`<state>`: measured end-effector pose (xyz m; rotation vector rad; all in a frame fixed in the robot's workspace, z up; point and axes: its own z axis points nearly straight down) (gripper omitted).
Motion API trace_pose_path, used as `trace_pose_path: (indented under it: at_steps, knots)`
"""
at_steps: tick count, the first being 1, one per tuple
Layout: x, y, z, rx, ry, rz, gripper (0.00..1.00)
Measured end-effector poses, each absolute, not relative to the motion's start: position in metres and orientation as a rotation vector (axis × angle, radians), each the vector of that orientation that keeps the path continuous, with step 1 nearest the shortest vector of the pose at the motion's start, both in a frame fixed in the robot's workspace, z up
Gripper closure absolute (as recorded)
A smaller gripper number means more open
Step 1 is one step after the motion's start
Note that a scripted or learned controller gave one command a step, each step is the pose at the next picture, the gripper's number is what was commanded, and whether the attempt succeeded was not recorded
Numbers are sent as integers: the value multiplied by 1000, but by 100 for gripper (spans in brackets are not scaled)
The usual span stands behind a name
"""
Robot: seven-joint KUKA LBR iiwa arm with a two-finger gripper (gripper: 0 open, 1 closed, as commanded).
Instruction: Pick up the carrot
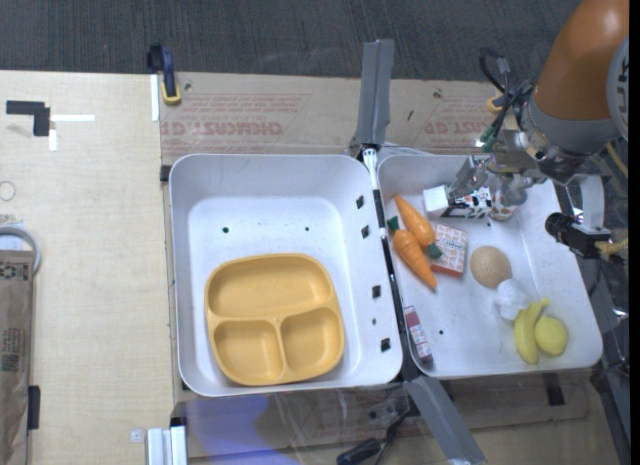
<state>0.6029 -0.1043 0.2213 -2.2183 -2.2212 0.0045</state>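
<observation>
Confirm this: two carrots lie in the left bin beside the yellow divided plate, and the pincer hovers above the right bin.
Wrong on one point. The camera view shows the two carrots in the right bin, near its left wall; the yellow divided plate sits alone in the left bin. The pincer does hover above the right bin.

A robot lab or test cell, not a home. The surface point(80, 253) is bare plywood lined with printed cardboard point(260, 113), two white bins point(190, 253) are clamped side by side, toy food point(538, 331) serves as props, and loose cables point(500, 83) trail from the arm point(585, 63).
</observation>
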Motion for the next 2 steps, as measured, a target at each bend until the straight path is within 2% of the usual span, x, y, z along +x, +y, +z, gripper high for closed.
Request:
trace_pose_path:
  at_steps: [1, 2]
  knots:
    - [587, -95, 133, -1964, -2447, 4, 0]
    - [605, -54, 191, -1971, -2447, 1, 0]
